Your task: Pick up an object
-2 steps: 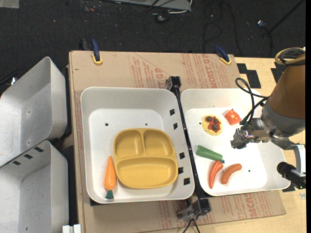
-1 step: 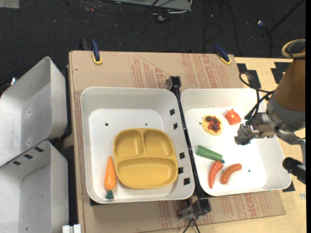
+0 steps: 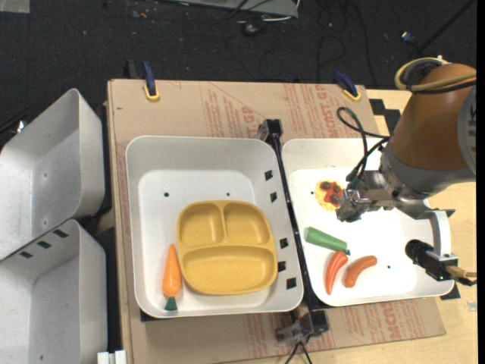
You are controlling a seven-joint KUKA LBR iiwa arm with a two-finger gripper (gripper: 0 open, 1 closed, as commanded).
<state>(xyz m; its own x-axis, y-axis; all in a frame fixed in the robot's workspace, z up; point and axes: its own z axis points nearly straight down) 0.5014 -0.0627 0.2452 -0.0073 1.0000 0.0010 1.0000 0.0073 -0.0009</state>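
Note:
In the right bin (image 3: 394,290) lie a green pepper-like piece (image 3: 326,240), a red chili (image 3: 334,270), an orange sausage (image 3: 359,271) and a small red-and-yellow toy (image 3: 330,194). My gripper (image 3: 348,205) hangs low over the right bin, right beside the red-and-yellow toy, to its right. The arm's grey body and orange band rise behind it. I see nothing between the fingers.
The left bin (image 3: 151,226) holds a yellow divided tray (image 3: 226,247) and an orange carrot (image 3: 172,275) along its left side. Two spare white bins (image 3: 45,188) stand off the bench to the left. A black divider runs between the two bins.

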